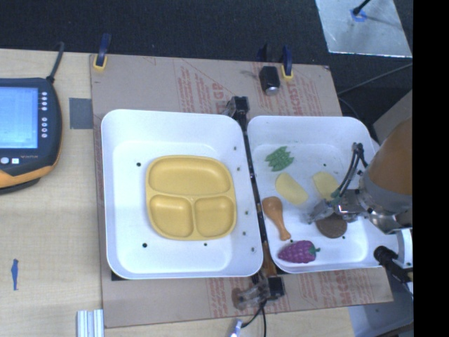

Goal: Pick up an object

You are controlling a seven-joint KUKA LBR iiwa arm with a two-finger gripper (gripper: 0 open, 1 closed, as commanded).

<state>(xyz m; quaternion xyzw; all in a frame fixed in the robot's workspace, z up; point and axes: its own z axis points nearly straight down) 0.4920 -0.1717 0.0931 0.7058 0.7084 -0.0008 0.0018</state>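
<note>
The right bin (pixel 309 126) holds several toy foods. A green leafy piece (pixel 279 158) lies at the back, with two pale yellow chunks (pixel 290 188) (pixel 325 184) in front of it. A brown drumstick (pixel 276 216) lies by the left wall and purple grapes (pixel 299 251) sit at the front. A brown round piece (pixel 331 227) rests near the right side. My gripper (pixel 326 212) reaches in from the right and hovers low, just over the brown round piece's back edge and beside the right yellow chunk. The arm hides part of the bin's right side.
The left bin (pixel 119 188) carries a yellow divided plate (pixel 191 196) in its middle. A teach pendant (pixel 24 132) lies on the bench at far left. Clamps and a black knob (pixel 270 79) sit along the cardboard's back edge.
</note>
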